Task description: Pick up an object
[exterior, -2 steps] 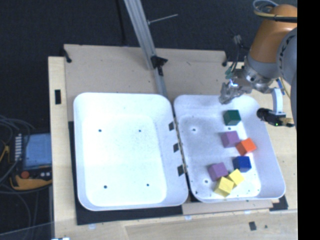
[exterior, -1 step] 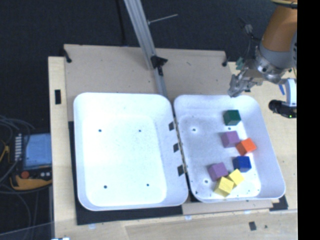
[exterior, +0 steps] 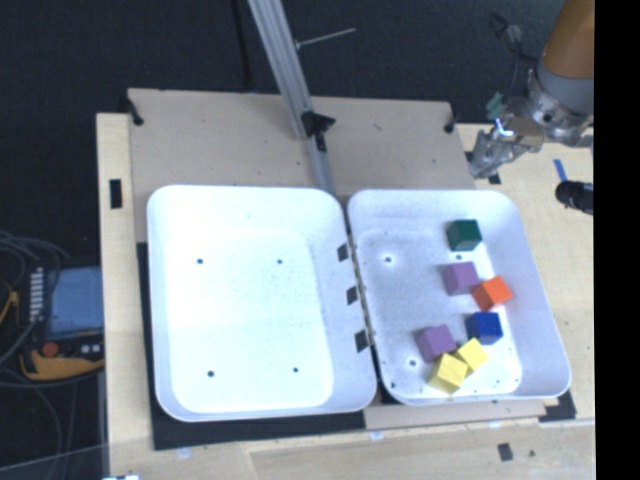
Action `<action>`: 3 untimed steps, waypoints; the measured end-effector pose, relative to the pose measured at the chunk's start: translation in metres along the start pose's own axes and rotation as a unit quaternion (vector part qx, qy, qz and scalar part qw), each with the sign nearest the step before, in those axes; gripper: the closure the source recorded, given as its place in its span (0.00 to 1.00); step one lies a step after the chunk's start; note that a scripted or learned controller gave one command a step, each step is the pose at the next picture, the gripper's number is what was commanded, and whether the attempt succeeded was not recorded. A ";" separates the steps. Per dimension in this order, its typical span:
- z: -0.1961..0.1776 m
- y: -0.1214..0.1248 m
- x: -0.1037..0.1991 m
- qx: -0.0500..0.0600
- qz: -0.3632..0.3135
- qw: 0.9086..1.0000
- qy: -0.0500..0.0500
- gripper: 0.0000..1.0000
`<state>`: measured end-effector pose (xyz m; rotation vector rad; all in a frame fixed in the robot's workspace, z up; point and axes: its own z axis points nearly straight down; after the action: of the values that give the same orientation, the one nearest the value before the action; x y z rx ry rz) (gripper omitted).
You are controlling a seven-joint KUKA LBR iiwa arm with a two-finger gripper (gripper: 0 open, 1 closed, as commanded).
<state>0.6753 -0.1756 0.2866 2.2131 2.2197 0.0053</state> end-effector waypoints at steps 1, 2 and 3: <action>0.006 -0.019 0.051 0.004 -0.002 1.000 0.002 1.00; 0.002 -0.024 0.100 0.003 -0.002 1.000 0.002 1.00; 0.018 -0.036 0.146 0.004 -0.002 1.000 0.002 1.00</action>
<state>0.6391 -0.0301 0.2684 2.2155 2.2295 -0.0001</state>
